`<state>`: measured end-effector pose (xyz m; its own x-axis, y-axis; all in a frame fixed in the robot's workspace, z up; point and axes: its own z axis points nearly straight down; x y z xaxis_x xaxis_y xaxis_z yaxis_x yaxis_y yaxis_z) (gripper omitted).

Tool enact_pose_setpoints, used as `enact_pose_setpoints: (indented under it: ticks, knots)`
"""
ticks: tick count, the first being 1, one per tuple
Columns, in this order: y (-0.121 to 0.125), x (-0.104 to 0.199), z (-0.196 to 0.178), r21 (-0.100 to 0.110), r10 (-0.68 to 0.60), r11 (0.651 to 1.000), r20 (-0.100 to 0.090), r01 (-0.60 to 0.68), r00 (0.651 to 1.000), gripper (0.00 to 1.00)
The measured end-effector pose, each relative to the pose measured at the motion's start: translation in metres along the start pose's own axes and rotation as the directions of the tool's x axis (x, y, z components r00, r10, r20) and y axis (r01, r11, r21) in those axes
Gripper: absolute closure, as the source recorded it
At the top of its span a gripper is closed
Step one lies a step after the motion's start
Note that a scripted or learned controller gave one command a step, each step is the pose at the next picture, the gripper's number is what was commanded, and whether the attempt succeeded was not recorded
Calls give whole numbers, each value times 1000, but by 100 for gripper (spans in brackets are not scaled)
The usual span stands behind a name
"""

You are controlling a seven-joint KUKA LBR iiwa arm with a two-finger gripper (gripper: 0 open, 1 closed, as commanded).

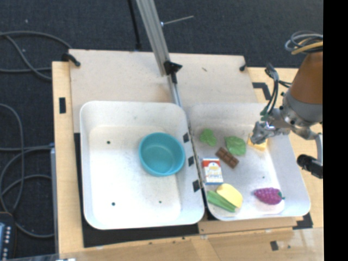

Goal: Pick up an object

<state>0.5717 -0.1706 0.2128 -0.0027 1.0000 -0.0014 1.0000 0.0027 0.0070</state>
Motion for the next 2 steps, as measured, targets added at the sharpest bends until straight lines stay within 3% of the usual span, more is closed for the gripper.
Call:
enact_pose_setpoints:
  ticks: [1, 2]
  knots:
    - [2, -1, -29, 1, -1, 1000, 0, 1, 1000, 100]
    - [-10, 52, -40, 4, -5, 1000, -3, 5, 1000, 100]
